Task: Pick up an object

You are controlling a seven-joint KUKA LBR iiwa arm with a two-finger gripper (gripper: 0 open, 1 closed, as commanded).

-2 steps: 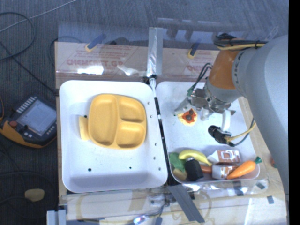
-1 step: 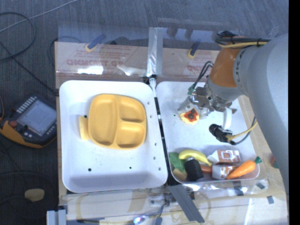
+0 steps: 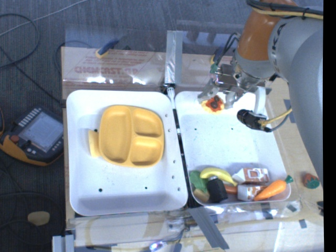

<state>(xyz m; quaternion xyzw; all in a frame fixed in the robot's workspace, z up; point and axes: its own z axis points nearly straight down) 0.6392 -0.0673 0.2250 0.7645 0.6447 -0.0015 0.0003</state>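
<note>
At the near edge of the right bin [image 3: 231, 140] lies a huddle of toy food: a carrot [image 3: 272, 188] pointing right, a small carton [image 3: 254, 175] behind it, a white bottle [image 3: 245, 192] lying on its side, a yellow banana [image 3: 217, 174], a black cylinder [image 3: 216, 189] and a green piece [image 3: 198, 185] at the left end, all pressed close together against the bin's front wall. The left bin [image 3: 79, 156] holds a yellow divided tray [image 3: 131, 135], lying roughly in its middle, with a pale yellow piece [image 3: 93, 143] just showing at the tray's left side. On the surface [image 3: 310, 203] to the right of the bins sits a small red-and-green item [image 3: 312, 180].

Farther back, at the far wall of the right bin, the tool [image 3: 219, 96] hangs low from the grey arm [image 3: 304, 62] with its orange band. A small orange-and-red object [image 3: 214, 104] sits right at the tips, between the fingers [image 3: 206, 94] that splay to either side of it; whether they are pressing on it or merely straddling it cannot be told from here. This object lies well apart from the food pile at the near wall.

Left of the surface, a black handheld controller [image 3: 39, 132] rests on the carpet
</note>
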